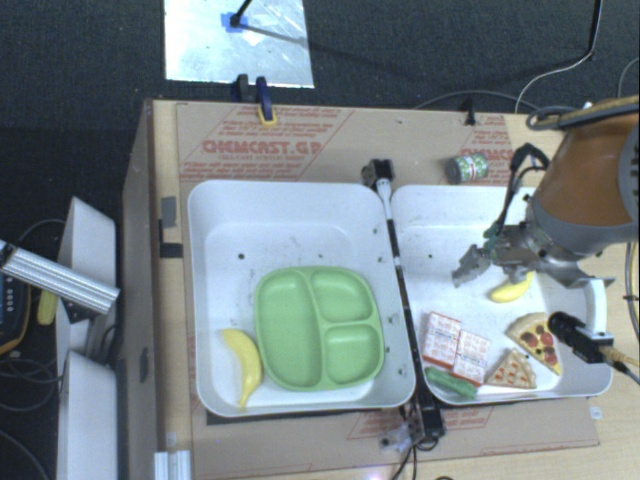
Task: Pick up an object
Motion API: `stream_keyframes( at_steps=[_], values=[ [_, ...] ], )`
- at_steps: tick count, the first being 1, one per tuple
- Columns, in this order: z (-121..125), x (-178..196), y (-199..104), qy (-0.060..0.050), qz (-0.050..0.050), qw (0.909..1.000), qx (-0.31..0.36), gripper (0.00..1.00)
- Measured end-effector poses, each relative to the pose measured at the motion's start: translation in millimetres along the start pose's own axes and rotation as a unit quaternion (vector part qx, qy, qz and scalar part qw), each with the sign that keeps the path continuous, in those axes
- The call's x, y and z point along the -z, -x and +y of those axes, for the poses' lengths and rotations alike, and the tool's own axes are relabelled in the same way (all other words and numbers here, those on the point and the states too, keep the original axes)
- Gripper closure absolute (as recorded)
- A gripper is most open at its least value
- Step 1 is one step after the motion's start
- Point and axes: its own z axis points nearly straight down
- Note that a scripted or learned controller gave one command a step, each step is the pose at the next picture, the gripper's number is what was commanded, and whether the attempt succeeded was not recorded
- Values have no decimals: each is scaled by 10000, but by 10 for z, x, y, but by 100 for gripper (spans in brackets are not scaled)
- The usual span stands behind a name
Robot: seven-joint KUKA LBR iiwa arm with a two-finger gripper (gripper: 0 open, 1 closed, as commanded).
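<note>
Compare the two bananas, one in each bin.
The left banana lies whole in view in the left bin, beside the green tray; the right banana lies in the right bin, partly covered by the gripper. The left one looks longer and runs up-down in the view; the right one looks shorter and lies nearly sideways. Both are yellow and curved.

I work in a robotics lab: my bench point(300, 143) is protective-papered board carrying two white bins point(215, 208), with loose cables point(560, 68), a clamp point(264, 101) at its far edge, and dark carpet point(70, 68) beyond.
</note>
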Motion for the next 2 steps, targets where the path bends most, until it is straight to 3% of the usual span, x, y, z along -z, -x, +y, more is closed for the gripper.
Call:
stream_keyframes(
  at_steps=[1,2],
  values=[
    [609,628,602,22,-15,10000,-11,0],
    [749,-223,952,-9,-4,10000,-9,0]
  ],
)
